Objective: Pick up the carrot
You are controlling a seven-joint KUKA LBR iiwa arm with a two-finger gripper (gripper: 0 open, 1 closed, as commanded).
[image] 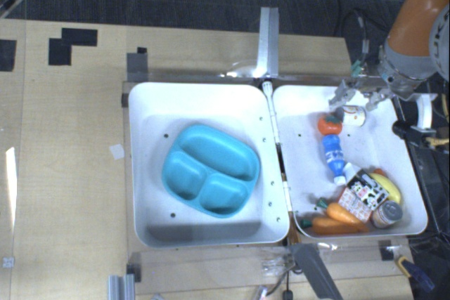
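We see the gripper (356,99) at the right bin's (307,106) far end, fingers spread, nothing between them, above a small orange-red toy (328,126). The carrot (338,220) lies well apart at the near edge, wedged beside the patterned box (363,195), which probably hinders access.

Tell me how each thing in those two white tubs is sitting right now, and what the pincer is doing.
carrot: lying flat, near edge of right bin, untouched
blue bottle: lying on its side, mid right bin
tomato: resting under the pincer
banana: lying in the corner pile
blue tray: flat in left bin
pincer: open, far end of right bin, holding nothing
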